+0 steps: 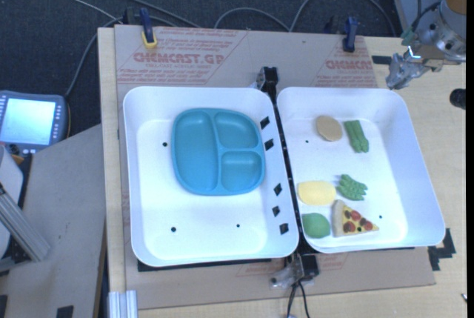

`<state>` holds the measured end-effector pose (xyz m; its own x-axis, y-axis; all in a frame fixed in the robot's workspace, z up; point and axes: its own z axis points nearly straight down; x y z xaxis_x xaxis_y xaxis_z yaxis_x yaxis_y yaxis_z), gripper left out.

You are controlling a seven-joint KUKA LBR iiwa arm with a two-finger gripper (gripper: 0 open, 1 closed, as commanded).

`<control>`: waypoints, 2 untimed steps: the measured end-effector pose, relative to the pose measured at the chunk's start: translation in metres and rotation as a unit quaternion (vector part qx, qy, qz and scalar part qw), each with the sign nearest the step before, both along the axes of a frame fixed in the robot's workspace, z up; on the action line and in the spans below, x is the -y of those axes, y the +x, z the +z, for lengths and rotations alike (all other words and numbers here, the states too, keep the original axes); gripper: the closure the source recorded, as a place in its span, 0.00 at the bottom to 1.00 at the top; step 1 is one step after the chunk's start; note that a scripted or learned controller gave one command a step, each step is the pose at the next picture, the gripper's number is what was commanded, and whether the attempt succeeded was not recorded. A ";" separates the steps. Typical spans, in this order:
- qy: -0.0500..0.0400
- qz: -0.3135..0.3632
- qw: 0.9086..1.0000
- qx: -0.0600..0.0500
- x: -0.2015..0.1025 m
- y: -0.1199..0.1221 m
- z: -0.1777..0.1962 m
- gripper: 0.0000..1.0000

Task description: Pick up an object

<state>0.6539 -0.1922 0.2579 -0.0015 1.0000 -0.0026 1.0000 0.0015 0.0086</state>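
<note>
**A:** Take the right bin point(415, 161) as the landmark. What lies at its near end?

**B:** In its near corner sits a toy pizza slice point(354, 220), pale with red toppings. Touching the slice on the side toward the left bin is a round green piece point(316, 224). Just beyond those, a yellow lemon-shaped piece point(316, 193) lies against the bin's inner wall side, and beside it a leafy green piece point(352, 187).

**A:** And further back in that bin?

**B:** Toward its far end, a tan oval piece point(329, 128), with a long green vegetable piece point(356, 136) just beside it, apart from the group at the near end.

**A:** What is next to the right bin?

**B:** The left bin point(148, 183), touching it along a black divider strip. A blue sectioned plate point(218, 151) lies flat in that bin, toward its far half.

**A:** Where is the gripper point(402, 75)?

**B:** Outside the right bin, past its far right corner, over the cardboard sheet point(222, 53) beneath the bins. Nothing from the bin is between its fingers. Whether they are spread or pressed together, I cannot tell; it is small and cluttered there.

**A:** Anything beyond?

**B:** Two blue clamps point(147, 24) pin the cardboard's far edge, and cables run over the dark floor.
</note>
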 end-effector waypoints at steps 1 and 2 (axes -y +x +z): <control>0.001 0.002 1.000 -0.003 -0.048 0.010 0.000 1.00; 0.002 0.003 1.000 -0.005 -0.102 0.008 0.006 1.00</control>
